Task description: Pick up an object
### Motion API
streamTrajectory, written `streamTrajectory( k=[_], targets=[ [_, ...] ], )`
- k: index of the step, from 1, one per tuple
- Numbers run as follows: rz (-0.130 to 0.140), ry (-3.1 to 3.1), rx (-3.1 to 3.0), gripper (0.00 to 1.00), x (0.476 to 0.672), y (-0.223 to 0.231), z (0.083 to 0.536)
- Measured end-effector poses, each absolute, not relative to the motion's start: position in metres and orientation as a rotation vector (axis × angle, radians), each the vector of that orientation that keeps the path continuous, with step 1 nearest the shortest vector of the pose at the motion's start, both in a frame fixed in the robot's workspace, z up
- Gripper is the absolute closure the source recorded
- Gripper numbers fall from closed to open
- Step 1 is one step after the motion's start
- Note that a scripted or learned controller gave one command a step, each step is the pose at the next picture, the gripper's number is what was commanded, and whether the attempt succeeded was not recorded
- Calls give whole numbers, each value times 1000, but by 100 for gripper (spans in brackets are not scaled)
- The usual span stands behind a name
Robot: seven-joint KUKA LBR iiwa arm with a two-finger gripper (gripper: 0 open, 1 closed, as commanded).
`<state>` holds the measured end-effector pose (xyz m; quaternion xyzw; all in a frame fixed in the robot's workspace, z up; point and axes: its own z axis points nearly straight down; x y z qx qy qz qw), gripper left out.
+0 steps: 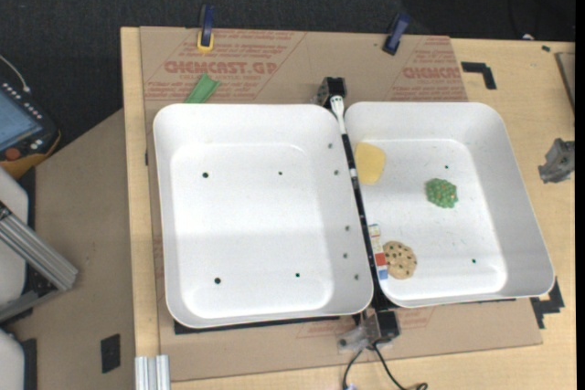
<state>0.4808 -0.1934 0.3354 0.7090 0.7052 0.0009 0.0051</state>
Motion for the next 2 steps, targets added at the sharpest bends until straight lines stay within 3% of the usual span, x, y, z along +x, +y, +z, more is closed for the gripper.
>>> streamTrajectory(
  k=[1,2],
  targets=[
    [0,2233,2216,100,526,-123,295],
    [-3,2214,2229,100,478,-182,306]
  ],
)
